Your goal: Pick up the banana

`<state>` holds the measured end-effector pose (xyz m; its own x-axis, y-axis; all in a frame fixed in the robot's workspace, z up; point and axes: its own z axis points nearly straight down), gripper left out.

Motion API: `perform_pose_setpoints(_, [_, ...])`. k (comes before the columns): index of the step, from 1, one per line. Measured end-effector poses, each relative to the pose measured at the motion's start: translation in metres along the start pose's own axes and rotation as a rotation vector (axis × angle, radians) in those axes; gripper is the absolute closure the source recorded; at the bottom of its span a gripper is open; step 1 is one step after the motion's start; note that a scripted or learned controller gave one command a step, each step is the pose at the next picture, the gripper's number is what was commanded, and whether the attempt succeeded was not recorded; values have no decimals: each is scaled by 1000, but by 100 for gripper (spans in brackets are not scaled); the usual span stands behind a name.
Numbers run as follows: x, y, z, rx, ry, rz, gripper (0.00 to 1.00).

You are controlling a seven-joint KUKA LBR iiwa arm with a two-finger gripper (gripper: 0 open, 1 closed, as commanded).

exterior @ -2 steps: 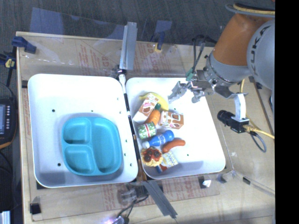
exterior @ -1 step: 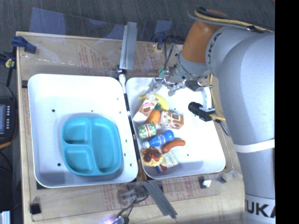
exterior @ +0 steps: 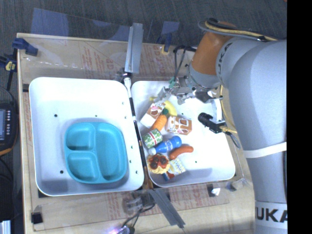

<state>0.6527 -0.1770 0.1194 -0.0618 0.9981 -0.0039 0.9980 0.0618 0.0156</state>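
Hovering gripper [exterior: 179, 92], grip state unreadable, at one o'clock of banana [exterior: 170, 108] lying unlifted in right bin [exterior: 222, 165]; pick pending.

Two bins side by side on the bench [exterior: 73, 52]: left bin [exterior: 44, 96] holding a divided tray [exterior: 95, 152] toward its lower middle; right bin [exterior: 217, 157] crowded along its left half with a banana [exterior: 170, 107] near the top, a carrot [exterior: 159, 122] just below, a bottle [exterior: 169, 144] and sausage [exterior: 181, 151] lower. Gripper [exterior: 179, 92] just above the banana.
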Motion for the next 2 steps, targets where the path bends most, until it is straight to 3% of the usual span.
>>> perform_pose_setpoints(1, [2,-2,3,-20,-8,-77,0])
perform_pose_setpoints(2, [6,1,-9,-26,-5,-85,100])
